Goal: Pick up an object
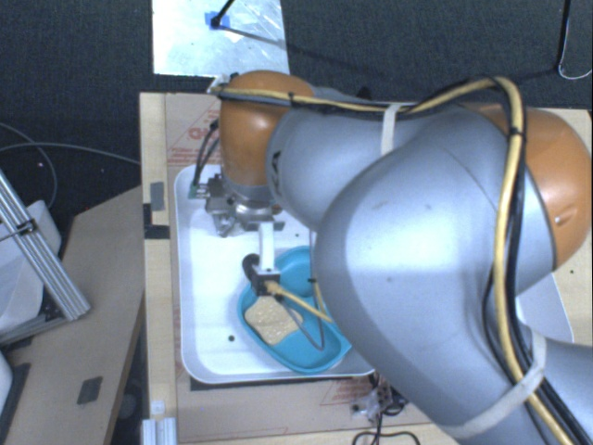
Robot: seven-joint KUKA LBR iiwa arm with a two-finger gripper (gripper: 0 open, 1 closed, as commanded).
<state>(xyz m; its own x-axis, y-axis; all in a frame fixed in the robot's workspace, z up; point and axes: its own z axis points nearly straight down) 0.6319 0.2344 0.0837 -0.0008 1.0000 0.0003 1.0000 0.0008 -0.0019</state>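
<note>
The grey arm (pixel 435 276) is the largest thing seen. It covers the right side of the white bin (pixel 199 295), and its orange band (pixel 255 123) is seen over the bin's far end. The bin is borne by a pale wooden bench (pixel 156 276), of which a strip is visible along the bin's left side. Beyond the bin's far end, a shiny pale sheet (pixel 218 26) is spread on dark ground. To the left of the bin, past the bench edge, an aluminium frame (pixel 42 262) is set at a slant.

Inside the bin, toward its near right, a blue dish (pixel 296 272) is laid, its right part hidden under the arm. The gripper (pixel 243 221) is held over the bin's far half, above bare white floor, just beyond the dish's far edge. Whether it is released or clenched cannot be told from this angle. A tan, sponge-like piece (pixel 267 321) is seen lying in the left part of the dish, just inside its rim.
</note>
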